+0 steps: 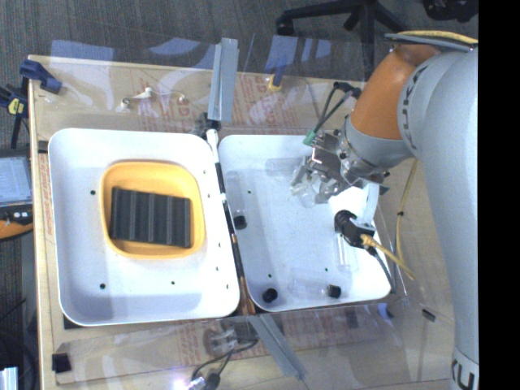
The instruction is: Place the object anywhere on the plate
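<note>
A yellow plate (pixel 151 179) with a dark ridged insert (pixel 151 218) lies in the middle of the left bin (pixel 81 291). My gripper (pixel 313 184) hangs low over the upper right part of the right bin (pixel 276 250), far to the right of the plate. A pale, see-through shape sits right at the gripper's tip, too faint to name. A small clear object (pixel 344 255) lies on the right bin's floor, below the gripper.
Small black knobs (pixel 240 220) (pixel 270 296) (pixel 333 291) stand on the right bin's floor. A black connector with a yellow cable (pixel 351 230) hangs from the arm near the bin's right wall. A raised divider (pixel 223 210) separates the bins.
</note>
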### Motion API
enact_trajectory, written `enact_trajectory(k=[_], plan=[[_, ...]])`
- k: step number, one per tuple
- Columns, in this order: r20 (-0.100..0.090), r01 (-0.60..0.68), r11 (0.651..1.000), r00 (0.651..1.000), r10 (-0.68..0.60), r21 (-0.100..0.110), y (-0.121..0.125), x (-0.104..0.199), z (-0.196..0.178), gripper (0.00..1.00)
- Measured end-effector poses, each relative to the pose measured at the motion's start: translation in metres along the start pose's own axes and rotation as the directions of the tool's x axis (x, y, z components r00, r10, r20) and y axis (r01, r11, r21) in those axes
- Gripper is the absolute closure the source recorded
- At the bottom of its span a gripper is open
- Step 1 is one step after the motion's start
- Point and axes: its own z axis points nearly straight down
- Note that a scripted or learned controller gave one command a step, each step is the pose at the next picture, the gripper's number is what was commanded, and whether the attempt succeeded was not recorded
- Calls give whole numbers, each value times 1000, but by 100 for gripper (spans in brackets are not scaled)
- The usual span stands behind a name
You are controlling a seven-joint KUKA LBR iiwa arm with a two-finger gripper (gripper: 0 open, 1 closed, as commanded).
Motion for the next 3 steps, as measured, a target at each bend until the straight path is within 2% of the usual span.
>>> enact_trajectory(k=[1, 2, 3], plan=[[2, 128, 992, 992, -128, 1, -20, 52, 10, 100], [4, 174, 985, 985, -174, 3, -66, 101, 24, 100], [4, 173, 985, 985, -173, 2, -65, 101, 24, 0]])
